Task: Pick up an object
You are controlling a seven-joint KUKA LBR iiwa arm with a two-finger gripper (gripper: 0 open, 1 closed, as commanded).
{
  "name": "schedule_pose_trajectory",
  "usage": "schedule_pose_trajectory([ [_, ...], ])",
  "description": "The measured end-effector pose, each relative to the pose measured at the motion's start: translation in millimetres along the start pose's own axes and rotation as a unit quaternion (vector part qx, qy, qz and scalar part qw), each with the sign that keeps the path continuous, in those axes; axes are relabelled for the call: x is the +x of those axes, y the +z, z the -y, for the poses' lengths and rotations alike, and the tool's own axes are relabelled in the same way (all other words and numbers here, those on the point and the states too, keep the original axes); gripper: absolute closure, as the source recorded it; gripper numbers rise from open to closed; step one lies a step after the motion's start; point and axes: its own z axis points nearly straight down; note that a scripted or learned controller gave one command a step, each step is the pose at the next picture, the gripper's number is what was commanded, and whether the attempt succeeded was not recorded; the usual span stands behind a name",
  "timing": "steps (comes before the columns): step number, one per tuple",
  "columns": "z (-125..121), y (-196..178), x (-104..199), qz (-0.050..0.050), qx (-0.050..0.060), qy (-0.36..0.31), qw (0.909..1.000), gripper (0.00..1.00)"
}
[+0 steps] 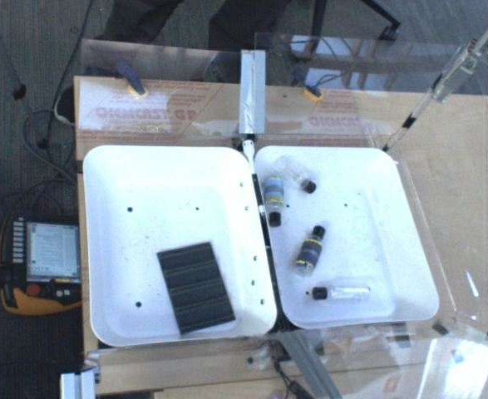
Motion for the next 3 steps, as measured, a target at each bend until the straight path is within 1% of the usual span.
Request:
schedule_pose_trajectory([
  [1,0.0,0.0,0.0,0.000,0.000,0.000,1.0000,0.00],
  [2,-0.7,-10.2,-0.6,0.002,0.000,0.000,1.0000,1.00],
  [3,-0.8,-10.0,-0.6,0.002,0.000,0.000,1.0000,0.00],
])
